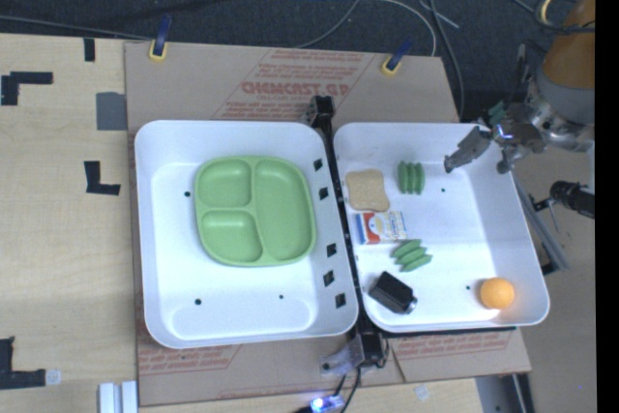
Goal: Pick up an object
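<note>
Far left, bare wood bench (pixel 58 237) w/ some black tape marks. Then a cardboard sheet (pixel 290 82) under both bins, clipped at the back edge w/ two yellow-and-blue clamps.

Left bin (pixel 164 305): a green divided plate (pixel 255 211) w/ three compartments, sitting about mid-bin, flat.

Right bin (pixel 503 227), going L to R: a tan slice of bread (pixel 367 190) up near the divider, touching the top of a small red, white & blue packet (pixel 379 226) just in front of it. Black block (pixel 393 292) at the front-left corner area, tilted. A green pea pod (pixel 412 254) between packet and block, slightly to the right. Second green ribbed piece (pixel 411 177) just right of the bread, apart from it. An orange ball (pixel 497 293) at the front-right corner, well apart from the rest.

Gripper (pixel 481 158) hangs over the bin's back-right part, near the rim, fingers spread wide, one pointing toward the green piece, one down at the right wall. Nothing between them. Arm's orange band (pixel 571 53) at far right; loose cables on the dark floor behind.
</note>
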Robot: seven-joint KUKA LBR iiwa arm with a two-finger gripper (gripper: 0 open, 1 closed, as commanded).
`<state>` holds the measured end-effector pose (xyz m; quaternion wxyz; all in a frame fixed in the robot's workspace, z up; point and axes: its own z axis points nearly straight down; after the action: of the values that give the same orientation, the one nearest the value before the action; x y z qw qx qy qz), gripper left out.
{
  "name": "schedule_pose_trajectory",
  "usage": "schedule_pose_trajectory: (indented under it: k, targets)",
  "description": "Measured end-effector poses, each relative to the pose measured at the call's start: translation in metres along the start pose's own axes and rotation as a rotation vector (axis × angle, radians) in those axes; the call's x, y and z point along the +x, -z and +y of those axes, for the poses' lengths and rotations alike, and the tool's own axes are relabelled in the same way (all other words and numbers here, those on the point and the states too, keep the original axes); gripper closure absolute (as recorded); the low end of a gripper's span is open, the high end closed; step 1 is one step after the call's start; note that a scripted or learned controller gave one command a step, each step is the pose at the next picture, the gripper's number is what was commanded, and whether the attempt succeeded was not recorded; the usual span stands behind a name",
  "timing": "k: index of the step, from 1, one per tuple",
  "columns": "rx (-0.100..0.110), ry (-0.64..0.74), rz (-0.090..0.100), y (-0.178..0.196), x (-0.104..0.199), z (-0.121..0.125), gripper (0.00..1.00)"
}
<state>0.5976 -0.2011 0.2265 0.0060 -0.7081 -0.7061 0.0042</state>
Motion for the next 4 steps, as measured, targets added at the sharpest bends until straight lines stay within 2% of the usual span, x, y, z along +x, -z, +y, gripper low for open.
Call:
schedule_pose_trajectory:
  k: [1, 2, 4]
  targets:
    - [-0.013, 0.004, -0.003, 0.008, 0.001, 0.003, 0.00]
    - [-0.008, 0.005, -0.002, -0.054, 0.008, 0.004, 0.00]
    - [-0.014, 0.004, -0.006, -0.143, 0.001, 0.004, 0.00]
